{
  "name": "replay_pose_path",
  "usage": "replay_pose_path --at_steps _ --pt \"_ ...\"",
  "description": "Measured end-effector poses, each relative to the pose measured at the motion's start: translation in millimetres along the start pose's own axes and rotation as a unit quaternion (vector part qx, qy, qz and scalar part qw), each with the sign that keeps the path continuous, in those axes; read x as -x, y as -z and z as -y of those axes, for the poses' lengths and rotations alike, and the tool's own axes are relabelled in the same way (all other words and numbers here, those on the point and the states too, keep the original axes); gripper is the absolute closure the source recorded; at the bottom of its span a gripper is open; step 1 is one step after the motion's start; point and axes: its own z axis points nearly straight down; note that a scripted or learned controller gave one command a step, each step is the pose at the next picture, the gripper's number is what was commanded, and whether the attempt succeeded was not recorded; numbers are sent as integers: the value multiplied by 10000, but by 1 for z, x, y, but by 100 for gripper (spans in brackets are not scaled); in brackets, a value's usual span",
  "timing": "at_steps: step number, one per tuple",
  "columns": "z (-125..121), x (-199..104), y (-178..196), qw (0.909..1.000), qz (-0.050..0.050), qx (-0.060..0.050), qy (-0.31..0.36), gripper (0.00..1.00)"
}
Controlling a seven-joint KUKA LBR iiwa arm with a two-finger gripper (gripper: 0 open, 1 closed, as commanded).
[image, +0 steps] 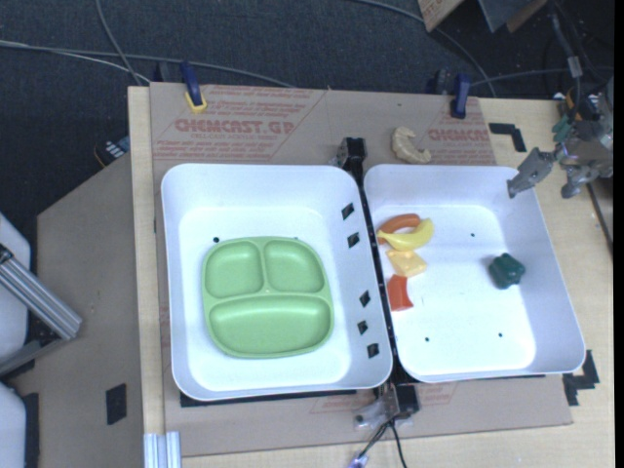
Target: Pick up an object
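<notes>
Below and left of the gripper (534,174), whose state I cannot tell, the right bin (546,291) holds a green object (506,270), with yellow (408,234) and red pieces (400,292) farther left. Beyond those, the left bin (185,252) holds a green divided plate (267,295).

Wooden bench (244,130) bearing two white bins: the left bin (180,261) and, touching it on the right, the right bin (546,310). A beige lump (410,144) lies on the board just behind the right bin's rear rim.
</notes>
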Motion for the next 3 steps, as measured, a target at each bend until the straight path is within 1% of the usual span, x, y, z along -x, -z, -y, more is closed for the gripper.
replay_pose_path --at_steps 1,2,3 --pt "-2 -1 7 10000 16 63 16 0" --pt "-3 -2 -56 10000 4 29 14 0" --pt "-5 -6 -98 10000 7 39 17 0"
